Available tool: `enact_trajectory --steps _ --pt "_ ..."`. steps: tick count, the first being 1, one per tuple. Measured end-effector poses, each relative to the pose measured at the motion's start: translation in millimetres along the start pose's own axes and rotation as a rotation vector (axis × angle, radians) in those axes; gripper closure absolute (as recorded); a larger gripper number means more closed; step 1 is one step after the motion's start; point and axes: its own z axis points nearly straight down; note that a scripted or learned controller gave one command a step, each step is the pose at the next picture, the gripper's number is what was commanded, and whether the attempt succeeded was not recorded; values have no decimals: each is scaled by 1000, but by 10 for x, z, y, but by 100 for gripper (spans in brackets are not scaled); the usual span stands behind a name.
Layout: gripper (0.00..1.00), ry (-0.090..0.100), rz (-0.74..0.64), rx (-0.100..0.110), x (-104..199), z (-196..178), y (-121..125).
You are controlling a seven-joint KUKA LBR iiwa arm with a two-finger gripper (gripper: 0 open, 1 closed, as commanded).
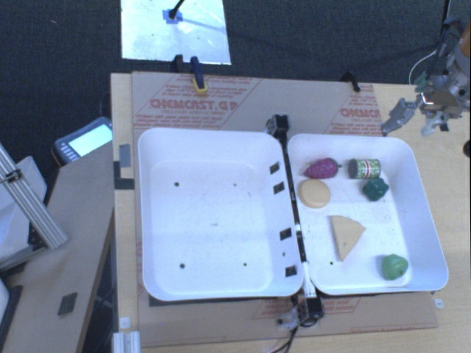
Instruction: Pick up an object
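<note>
Camera view, from above and at a slant: two shallow white bins sit side by side on the bench [125, 219]. All six loose things lie in the right bin [427, 230]; the left bin [158, 149] is beside it, the two meeting at a dark hinge line.

Along the right bin's far side lie a magenta berry-shaped piece [321, 168], a small can with a red and green label [364, 168] lying on its side, and a dark teal lump [375, 190] just below the can. A pale round disc [315, 193] lies below the berry piece. Nearer the middle is a tan wedge [345, 235], and a green rounded piece [394, 266] sits by the near right corner.

The tool [413, 118] hangs above the bench just beyond the bin's far right corner, over none of the things. Its two fingers look spread apart, with nothing between them.

No object is singled out, so this is judgement. The can is nearest the tool; it looks light and stiff, but smooth and liable to roll, so closing across its round sides would suit best. The wedge lies flat and may be hard to get fingers under. The berry piece and green piece appear small, light and rounded, and could squirt out of an off-centre pinch.
</note>
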Motion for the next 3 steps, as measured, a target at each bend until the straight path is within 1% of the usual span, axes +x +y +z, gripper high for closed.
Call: enact_trajectory --steps 1,2,3 --pt "0 -9 -9 -32 -50 -2217 245" --pt "0 2 -9 1 432 424 338" --pt "0 -5 -4 -23 230 -569 352"
